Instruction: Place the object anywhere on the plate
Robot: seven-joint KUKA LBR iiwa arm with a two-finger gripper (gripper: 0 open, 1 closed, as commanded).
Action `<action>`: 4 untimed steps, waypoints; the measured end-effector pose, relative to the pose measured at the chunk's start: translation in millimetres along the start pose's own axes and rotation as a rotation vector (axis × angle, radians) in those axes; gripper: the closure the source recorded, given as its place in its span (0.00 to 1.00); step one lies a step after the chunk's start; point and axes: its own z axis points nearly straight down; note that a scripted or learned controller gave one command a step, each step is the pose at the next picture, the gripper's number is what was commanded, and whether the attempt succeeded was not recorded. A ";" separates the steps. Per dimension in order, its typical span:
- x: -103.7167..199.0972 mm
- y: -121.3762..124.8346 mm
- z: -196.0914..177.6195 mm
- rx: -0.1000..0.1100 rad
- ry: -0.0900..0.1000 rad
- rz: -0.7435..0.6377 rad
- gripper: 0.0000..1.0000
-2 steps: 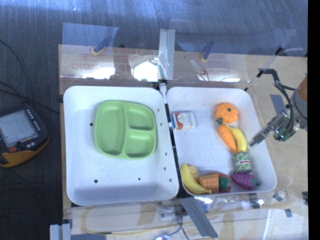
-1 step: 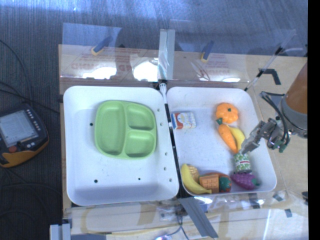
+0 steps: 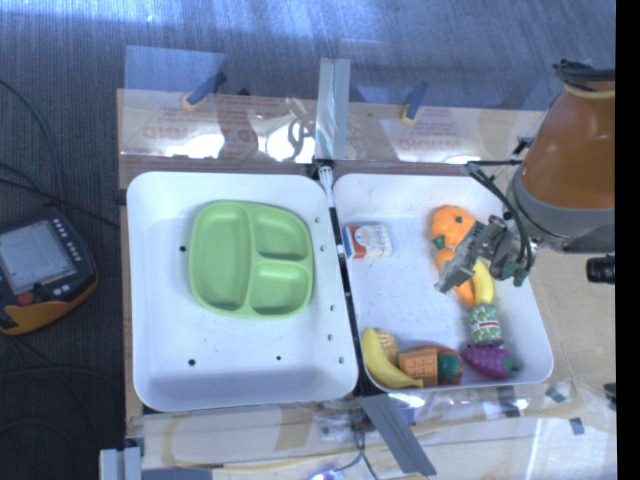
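Note:
The green divided plate [image 3: 250, 258] lies in the left bin [image 3: 160, 368]. In the right bin [image 3: 400, 298] my gripper [image 3: 482, 276] hangs low over a small yellow toy [image 3: 484, 284] and an orange piece [image 3: 463, 290]. Its two fingers are spread, one on each side of the yellow toy, and nothing is lifted. An orange round toy [image 3: 452, 223] sits just up and left of the gripper. The arm's orange band [image 3: 575, 158] reaches in from the right.
The right bin also holds a white carton [image 3: 368, 240], a green-labelled can [image 3: 485, 322], a purple eggplant [image 3: 490, 360], a banana [image 3: 385, 360] and a brown block [image 3: 420, 363]. A pendant [image 3: 40, 268] lies on the floor to the left.

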 end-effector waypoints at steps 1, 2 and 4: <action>34.8 54.9 25.6 0.003 0.005 -0.001 1.00; 20.3 -2.5 76.4 0.004 0.005 -0.200 1.00; 28.1 8.9 79.9 0.003 0.007 -0.496 1.00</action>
